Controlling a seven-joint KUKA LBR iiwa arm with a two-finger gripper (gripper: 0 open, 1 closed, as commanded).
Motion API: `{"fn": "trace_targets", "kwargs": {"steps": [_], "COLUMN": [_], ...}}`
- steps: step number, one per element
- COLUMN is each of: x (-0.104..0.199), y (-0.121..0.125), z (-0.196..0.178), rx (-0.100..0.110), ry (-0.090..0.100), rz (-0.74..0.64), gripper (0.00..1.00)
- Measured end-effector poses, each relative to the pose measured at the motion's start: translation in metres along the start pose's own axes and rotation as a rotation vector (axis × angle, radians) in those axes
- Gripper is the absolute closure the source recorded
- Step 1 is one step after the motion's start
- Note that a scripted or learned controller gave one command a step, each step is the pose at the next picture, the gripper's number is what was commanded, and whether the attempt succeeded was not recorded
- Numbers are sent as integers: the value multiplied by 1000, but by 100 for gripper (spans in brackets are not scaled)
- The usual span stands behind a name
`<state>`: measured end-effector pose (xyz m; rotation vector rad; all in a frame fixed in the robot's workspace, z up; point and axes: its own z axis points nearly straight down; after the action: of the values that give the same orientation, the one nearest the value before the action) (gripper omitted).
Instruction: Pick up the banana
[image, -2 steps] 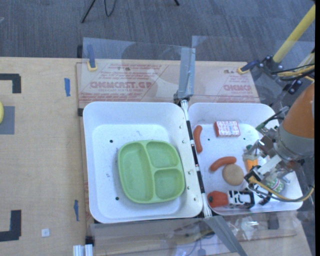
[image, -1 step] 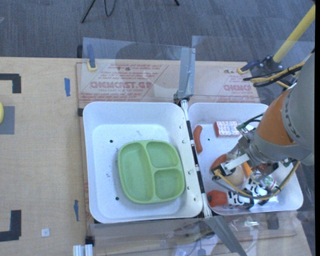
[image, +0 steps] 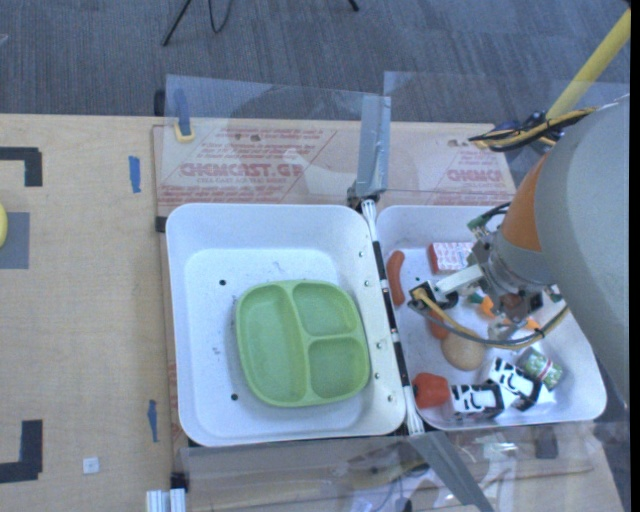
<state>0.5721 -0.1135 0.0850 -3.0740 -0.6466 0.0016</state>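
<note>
At your far left, a yellow item (image: 3, 226) sits at the edge of the wooden bench (image: 80, 320), with strips of black tape (image: 28, 165) and blue tape (image: 134, 173) stuck nearby.

Next comes the left bin (image: 195, 250). In it a green divided plate (image: 302, 342) lies flat, its three compartments facing up, a little toward the near right corner.

Past the divider is the right bin (image: 585, 395), where the small things are crowded together. A red elongated piece (image: 396, 276) lies along the bin's left wall. Just right of it, toward the far side, is a red-and-white packet (image: 449, 256). Nearer to you, a tan rounded item (image: 462, 351) sits mid-bin. A red chunk (image: 432, 389) lies to its near left, and a black-and-white item (image: 492, 396) is beside that. A green-and-white wrapped item (image: 541, 367) lies further right.

The gripper (image: 487, 300) hangs low over the middle of this bin, just beyond the tan item, with cables looping round it. The wrist hides its underside, so you cannot tell whether it is parted or closed, nor whether it grips anything. The grey arm (image: 590, 230) covers the bin's right side, and you cannot tell where the banana lies.
</note>
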Motion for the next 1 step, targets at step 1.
{"fn": "trace_targets", "kwargs": {"steps": [1], "x": [14], "y": [53], "z": [1], "rx": [2], "ry": [-3], "rz": [187], "gripper": [0]}}
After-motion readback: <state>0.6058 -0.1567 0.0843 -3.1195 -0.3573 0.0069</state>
